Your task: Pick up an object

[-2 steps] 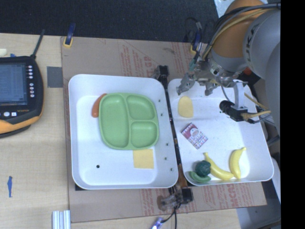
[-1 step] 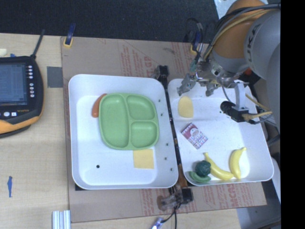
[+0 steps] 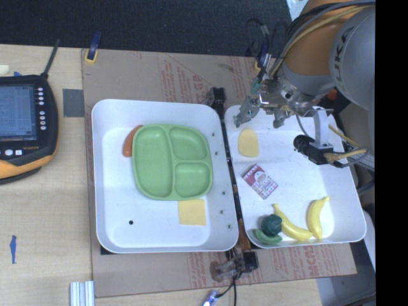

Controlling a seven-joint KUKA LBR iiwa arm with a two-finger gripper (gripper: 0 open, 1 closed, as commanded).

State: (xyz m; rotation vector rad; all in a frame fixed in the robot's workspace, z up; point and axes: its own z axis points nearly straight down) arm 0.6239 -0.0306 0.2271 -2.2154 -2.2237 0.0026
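Note:
My gripper (image 3: 260, 120) hangs over the far end of the right bin (image 3: 341, 190), open, with nothing between its fingers. Just below it a pale yellow rounded piece (image 3: 248, 143) lies on the bin floor, apart from the fingertips. Further toward the front lie a small red and white packet (image 3: 260, 181), a yellow banana (image 3: 291, 225), a second yellow curved fruit (image 3: 317, 217) and a dark green vegetable (image 3: 270, 228).
The left bin (image 3: 105, 190) holds a green divided plate (image 3: 172, 161), an orange-red thing (image 3: 129, 140) partly under the plate's left rim, and a yellow square (image 3: 192, 212). A pendant with a screen (image 3: 22, 123) lies on the bench at far left.

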